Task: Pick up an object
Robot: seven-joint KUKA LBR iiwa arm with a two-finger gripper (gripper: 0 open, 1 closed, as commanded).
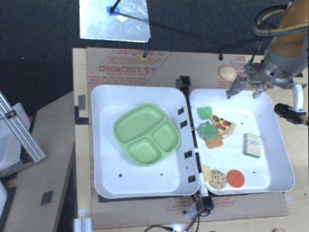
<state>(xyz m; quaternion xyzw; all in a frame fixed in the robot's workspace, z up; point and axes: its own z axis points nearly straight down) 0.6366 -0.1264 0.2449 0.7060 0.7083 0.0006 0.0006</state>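
Note:
My gripper hangs over the far rim of the right bin, its two fingers spread open with nothing between them. In that bin lie a pizza slice, two green leafy toys, an orange piece, a small patterned box, a chocolate-chip cookie, a red disc and a pale yellow piece. The pizza slice is below and left of the fingers. A beige egg rests on the cardboard just outside the bin, left of the gripper.
The left bin holds a green divided plate. A black hinge strip runs between the bins. A foil-covered sheet lies at the back left. Aluminium framing stands at the far left.

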